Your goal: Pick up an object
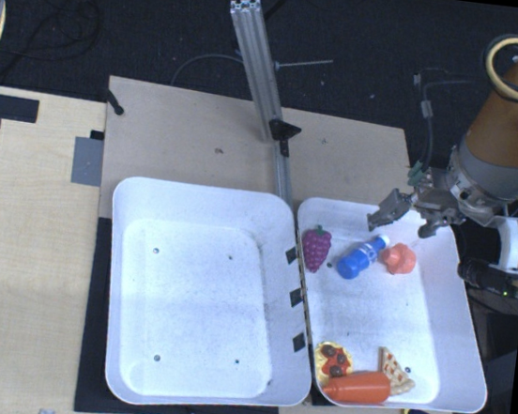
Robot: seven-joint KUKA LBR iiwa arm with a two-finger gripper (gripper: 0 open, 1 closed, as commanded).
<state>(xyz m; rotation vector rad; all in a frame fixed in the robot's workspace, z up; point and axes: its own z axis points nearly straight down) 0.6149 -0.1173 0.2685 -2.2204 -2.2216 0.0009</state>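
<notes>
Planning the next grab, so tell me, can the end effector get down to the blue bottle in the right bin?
Probably yes. The end effector hangs just above the blue bottle, with nothing over it; the orange-red piece beside the bottle leaves little room on that side.

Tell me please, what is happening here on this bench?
A grey robot arm reaches in from the right. Its tool hangs over the far end of the right bin, just above a blue bottle and a red toy, with nothing between its fingers. Purple grapes lie nearby. The left bin stands beside it.
</notes>
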